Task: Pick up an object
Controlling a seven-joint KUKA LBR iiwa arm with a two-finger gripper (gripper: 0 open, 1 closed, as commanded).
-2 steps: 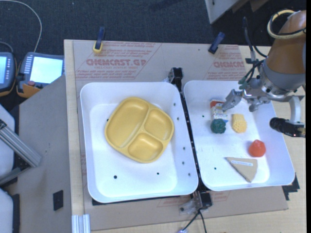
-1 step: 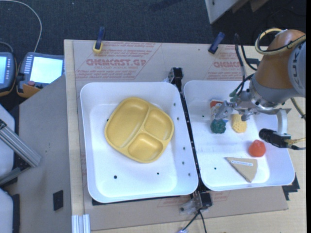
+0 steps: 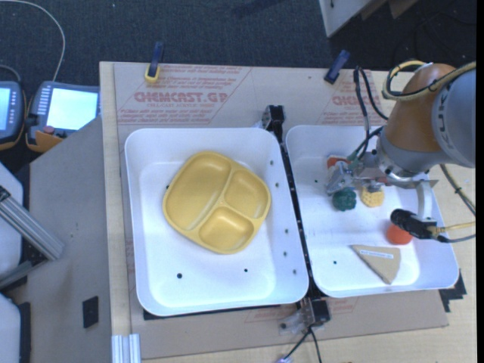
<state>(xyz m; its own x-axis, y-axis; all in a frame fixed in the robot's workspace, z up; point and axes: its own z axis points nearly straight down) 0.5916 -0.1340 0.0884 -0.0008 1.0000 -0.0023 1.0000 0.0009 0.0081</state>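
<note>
camera view | my claw [image 3: 342, 181] low in right bin [image 3: 318, 267], can't tell its spread | dark green toy [image 3: 345, 200] just beneath it, near yellow piece [image 3: 371, 197] | approach step | next I need a centred descent before closing

Glossy yellow plastic tray [image 3: 217, 202], smooth white plastic bins [image 3: 144, 203], cardboard-like board [image 3: 227, 85]

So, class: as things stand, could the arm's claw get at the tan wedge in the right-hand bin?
Probably yes. The tan wedge lies flat near the front of the right bin, with bare floor around it and nothing on top. The claw hangs over the green object further back, so only a short move forward seems needed.
</note>
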